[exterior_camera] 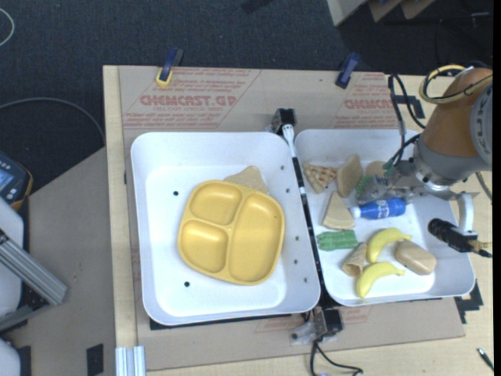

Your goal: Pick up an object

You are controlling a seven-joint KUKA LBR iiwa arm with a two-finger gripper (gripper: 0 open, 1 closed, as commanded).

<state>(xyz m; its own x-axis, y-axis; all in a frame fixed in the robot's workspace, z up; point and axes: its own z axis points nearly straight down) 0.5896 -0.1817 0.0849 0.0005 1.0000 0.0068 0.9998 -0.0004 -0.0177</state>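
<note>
Bottle point(381, 208), blue with a white label, lies on its side in the middle of the right bin point(462, 276), just near-left of the tool point(391, 185). Whether the tool is clenched or released I cannot tell; cables and the wrist hide that part. The bottle looks light, smooth and round, so I'd guess it rolls or slips easily; across the middle of its body seems the surest hold. Two bananas point(381, 258) and a green pod point(337, 240) lie nearer, bread-like wedges point(338, 212) to its left. The left bin point(149, 210) holds a yellow tray point(232, 232).
</note>
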